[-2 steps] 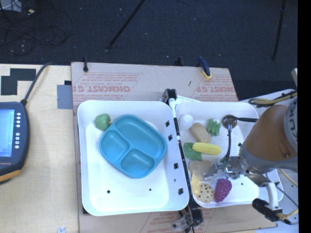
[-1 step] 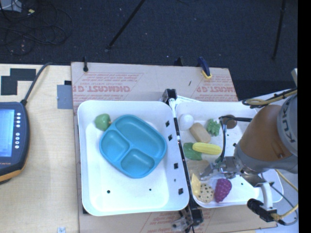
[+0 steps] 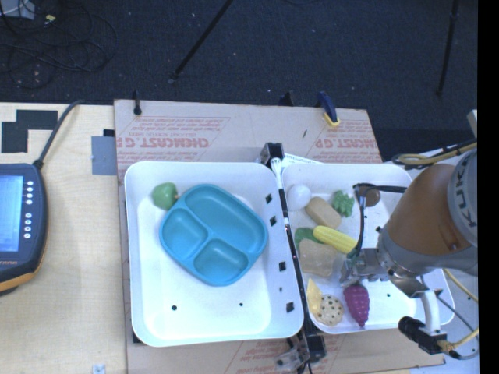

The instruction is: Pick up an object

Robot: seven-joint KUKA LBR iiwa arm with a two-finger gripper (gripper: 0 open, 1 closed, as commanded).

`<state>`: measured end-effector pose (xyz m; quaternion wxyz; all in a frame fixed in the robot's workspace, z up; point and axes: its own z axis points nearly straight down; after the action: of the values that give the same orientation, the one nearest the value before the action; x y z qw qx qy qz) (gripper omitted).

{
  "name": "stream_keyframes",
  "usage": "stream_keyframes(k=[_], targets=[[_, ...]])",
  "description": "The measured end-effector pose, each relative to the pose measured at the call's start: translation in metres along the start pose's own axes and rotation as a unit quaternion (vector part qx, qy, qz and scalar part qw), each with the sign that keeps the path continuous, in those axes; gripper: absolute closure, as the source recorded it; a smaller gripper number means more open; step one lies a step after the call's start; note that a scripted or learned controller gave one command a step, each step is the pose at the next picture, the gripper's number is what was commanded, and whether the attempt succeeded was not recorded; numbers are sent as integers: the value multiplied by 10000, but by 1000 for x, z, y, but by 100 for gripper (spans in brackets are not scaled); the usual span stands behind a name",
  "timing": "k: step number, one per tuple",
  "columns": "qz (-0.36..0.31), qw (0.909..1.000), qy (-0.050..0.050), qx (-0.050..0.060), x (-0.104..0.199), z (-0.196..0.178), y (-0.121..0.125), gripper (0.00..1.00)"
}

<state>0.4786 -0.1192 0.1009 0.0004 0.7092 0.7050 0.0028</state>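
The right bin (image 3: 390, 179) holds several toy foods: a white egg (image 3: 299, 196), a tan bread piece (image 3: 321, 211), a green broccoli (image 3: 342, 202), a yellow corn cob (image 3: 334, 238), a purple grape bunch (image 3: 357, 303), a spotted cookie (image 3: 330, 309) and a yellow wedge (image 3: 313, 294). My gripper (image 3: 355, 269) is low inside this bin, just above the grapes and below the corn cob. The orange wrist band (image 3: 425, 213) rises to its right. No item is seen lifted.
In the left bin (image 3: 148, 287) lie a blue divided plate (image 3: 213, 233) and a small green ball (image 3: 164, 195). A divider wall (image 3: 284, 240) separates the bins. A handheld control pendant (image 3: 17, 216) lies at the far left of the bench.
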Motion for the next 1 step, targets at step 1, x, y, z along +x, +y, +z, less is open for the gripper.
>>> stream_keyframes(k=[1], targets=[[3,10000,2,8,0,1,-1,0]])
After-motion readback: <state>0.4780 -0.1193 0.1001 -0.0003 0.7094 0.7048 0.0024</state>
